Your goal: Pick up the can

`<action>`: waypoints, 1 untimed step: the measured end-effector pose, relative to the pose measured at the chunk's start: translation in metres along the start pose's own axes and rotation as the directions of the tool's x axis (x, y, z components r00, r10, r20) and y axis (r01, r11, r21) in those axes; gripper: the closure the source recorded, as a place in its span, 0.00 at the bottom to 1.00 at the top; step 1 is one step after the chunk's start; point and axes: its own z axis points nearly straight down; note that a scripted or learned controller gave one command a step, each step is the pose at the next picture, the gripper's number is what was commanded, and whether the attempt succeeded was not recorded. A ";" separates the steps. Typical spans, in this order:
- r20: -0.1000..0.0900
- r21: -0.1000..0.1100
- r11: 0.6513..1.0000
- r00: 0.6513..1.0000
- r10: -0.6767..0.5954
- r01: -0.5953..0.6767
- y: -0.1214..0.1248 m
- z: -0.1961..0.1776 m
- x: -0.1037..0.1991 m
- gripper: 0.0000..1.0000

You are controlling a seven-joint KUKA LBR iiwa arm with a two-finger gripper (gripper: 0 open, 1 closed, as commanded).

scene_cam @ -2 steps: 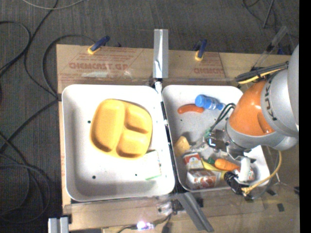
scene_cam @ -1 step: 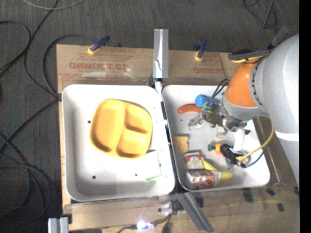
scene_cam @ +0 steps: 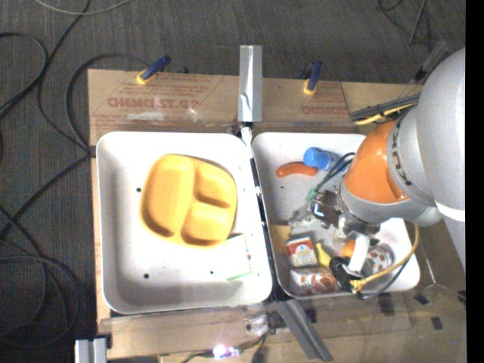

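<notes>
Arm in from view right, wrist low over the right bin. Gripper sits about mid-bin, dark and mostly tucked under the orange band, so can't tell whether it's apart or together. Can lies on its side with a red-white label, against the bin's front wall, left of centre, apart from the gripper. Just behind it is a small box, red-white label up, with a yellow piece touching or just beside its right edge. Another round red-white item is near the front right corner, partly behind robot hardware; may be a second can, can't tell. Blue cup lies on its side near the back wall, with a red sausage just to its left. Left bin holds a yellow divided plate, three compartments, tilted a bit, with a white card with a green edge at the plate's front right. Both bins sit on a cardboard-covered counter, with two clamps on the back edge
</notes>
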 end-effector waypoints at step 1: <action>-0.007 0.025 0.993 0.993 0.117 -0.116 0.043 -0.016 -0.073 0.00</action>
